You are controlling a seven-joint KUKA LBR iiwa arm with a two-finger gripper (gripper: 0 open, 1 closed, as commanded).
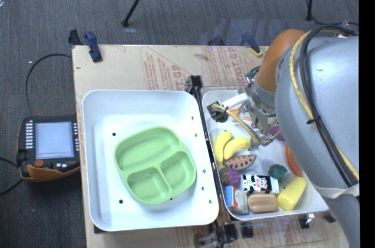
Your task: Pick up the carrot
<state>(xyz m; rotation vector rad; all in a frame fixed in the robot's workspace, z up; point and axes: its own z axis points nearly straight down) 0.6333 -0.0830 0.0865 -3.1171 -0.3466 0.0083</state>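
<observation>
The carrot [292, 160] is an orange sliver at the right side of the right bin [234, 94], mostly hidden under the grey arm. My gripper [262, 128] hangs low over the middle of that bin, left of and slightly above the carrot, just right of the bananas [227, 146]. Nothing can be seen held in it.
The left bin [94, 124] holds a green divided plate [154, 165]. Crowded in the right bin's front are a watermelon slice [241, 160], a black-and-white carton [259, 184], a dark green item [278, 172], a yellow piece [291, 194] and a tan bun [262, 203].
</observation>
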